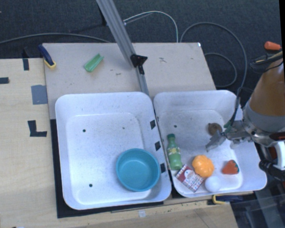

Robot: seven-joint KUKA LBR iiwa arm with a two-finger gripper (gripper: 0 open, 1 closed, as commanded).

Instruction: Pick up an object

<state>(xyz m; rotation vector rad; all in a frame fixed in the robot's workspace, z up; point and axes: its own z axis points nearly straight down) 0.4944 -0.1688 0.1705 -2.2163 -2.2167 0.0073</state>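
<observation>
Pincer (217, 140) hangs low over the right-hand shallow white bin (190, 100), its grey fingers splayed apart and pointing toward the view's left, with nothing between them. It reaches in from the grey arm (267, 103) with the orange band at the right.

Nearest to the tips is a small brownish lump (214, 128), just beside them on the far side and, as far as I can tell, not touching. I judge this the likeliest target: the pincer would need only a short shift toward the bin's far wall and a drop. The lump is too small and dim to show any long axis.

Toward the near edge sits a round orange fruit-like toy (203, 165), near the tips. A small red piece (230, 167) lies to its right and a white egg-shaped ball (213, 183) on its near side. A red-and-white flat packet (189, 177) lies against the orange toy's left.

Further left, by the wall between the bins, a small green bottle (173, 153) lies with its long axis running near-to-far, well apart from the pincer.

In the left-hand white bin (82, 103) a blue round bowl (137, 169) rests near the front right corner.
</observation>
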